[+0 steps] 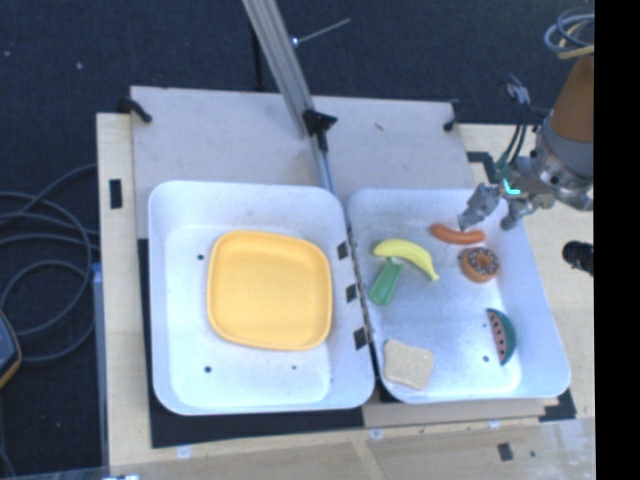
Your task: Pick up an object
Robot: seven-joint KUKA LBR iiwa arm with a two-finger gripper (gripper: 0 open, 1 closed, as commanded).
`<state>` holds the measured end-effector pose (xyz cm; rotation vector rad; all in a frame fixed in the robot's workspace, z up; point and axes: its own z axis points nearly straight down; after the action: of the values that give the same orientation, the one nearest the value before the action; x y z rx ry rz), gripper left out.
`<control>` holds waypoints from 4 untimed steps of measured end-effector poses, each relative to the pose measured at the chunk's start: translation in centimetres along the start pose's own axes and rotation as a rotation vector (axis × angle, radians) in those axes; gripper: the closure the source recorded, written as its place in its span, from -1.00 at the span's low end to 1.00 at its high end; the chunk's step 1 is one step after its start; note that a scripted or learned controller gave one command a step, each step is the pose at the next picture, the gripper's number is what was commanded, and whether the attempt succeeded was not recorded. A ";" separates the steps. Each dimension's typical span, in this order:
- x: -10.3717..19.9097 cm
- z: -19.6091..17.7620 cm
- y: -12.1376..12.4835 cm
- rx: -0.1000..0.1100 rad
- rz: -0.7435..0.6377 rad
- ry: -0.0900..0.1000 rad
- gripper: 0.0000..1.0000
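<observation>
Nothing lifted yet; the whole pick left to do. Gripper (497, 206) hanging open and empty over the far right of the right bin (440, 373), fingers splayed just above the sausage (457, 234). Sausage lying flat near the far wall, long axis running left to right, ends pointing to either side. Banana (407, 256) and donut (479, 264) close by.

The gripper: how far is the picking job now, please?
Done: the gripper is open, positioned over the right bin, near the sausage. In hand: nothing between its fingers. Left: closing on an object and lifting it; the banana and bread lie untouched.
</observation>
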<state>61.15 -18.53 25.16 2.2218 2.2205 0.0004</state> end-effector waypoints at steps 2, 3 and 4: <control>-0.2 4.2 0.1 0.003 0.000 0.000 -1.00; -0.3 8.4 0.2 0.003 0.000 0.000 -1.00; 0.0 12.8 -0.3 0.003 0.000 0.000 -1.00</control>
<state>60.82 -18.53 12.37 2.2238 2.2221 -0.0030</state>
